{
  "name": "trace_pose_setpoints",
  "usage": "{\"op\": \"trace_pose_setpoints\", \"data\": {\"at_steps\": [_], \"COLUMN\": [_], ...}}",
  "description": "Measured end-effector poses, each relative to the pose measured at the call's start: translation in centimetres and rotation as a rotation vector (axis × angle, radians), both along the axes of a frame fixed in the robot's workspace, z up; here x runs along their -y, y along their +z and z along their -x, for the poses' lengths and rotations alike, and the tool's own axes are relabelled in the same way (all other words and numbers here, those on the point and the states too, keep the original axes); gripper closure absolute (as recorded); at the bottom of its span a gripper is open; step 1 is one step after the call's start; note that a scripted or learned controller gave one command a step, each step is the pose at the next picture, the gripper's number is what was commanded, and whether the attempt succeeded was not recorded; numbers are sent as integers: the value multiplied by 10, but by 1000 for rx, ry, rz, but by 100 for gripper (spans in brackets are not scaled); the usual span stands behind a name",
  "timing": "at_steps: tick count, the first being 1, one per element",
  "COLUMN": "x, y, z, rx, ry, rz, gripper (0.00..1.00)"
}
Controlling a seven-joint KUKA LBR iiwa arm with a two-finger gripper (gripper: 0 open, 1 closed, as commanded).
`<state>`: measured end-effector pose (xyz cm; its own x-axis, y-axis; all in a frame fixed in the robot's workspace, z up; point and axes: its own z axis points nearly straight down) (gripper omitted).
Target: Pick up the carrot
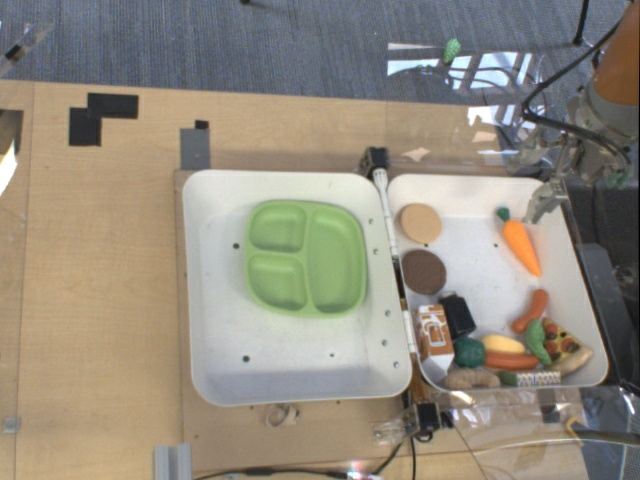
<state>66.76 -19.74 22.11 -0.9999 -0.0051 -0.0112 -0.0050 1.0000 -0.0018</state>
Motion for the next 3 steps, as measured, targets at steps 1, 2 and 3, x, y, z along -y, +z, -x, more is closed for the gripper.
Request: {"op": "trace_pose_setpoints", "data": {"at_steps": [1, 2, 3], "x": [11, 9, 9], "y": [-134, -117, -120], "z": [-1, -7, -4], "rx": [-15, 11, -5], "ry": [-11, -6, -6], "rz": [1, 5, 3], "gripper": [0, 100, 0]}}
